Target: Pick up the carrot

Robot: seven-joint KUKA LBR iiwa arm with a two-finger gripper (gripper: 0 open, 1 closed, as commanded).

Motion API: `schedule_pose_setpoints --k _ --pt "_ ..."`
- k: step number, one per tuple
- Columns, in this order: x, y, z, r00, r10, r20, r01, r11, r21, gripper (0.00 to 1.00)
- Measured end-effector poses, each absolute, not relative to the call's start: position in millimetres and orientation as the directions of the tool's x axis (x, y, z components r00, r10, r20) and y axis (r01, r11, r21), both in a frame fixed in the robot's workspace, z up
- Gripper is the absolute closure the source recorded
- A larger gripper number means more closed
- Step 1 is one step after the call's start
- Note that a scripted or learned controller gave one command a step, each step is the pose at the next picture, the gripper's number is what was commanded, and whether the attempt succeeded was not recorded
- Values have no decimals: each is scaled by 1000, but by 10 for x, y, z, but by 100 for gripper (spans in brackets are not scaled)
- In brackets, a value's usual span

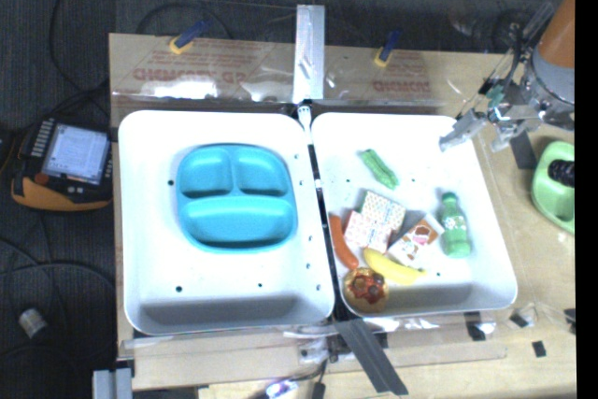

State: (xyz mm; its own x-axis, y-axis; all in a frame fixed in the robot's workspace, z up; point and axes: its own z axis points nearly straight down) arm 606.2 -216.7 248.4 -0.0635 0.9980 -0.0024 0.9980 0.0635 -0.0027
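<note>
Slim orange carrot lies against left wall of right white bin, touching patterned white box. Metal two-finger gripper hovers over bin's upper right rim.

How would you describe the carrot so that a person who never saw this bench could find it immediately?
Look in the right shallow white plastic bin, along its left wall beside the divider. There lies the slim orange carrot, pointing from the wall toward the near corner, next to a white patterned box. It is the one long orange thing; the yellow banana nearby is curved and paler.
</note>
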Motion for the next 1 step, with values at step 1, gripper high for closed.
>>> schedule_pose_setpoints --k 1 --pt "6074 -2162 2542 -65 998 -4 998 65 -7 100"
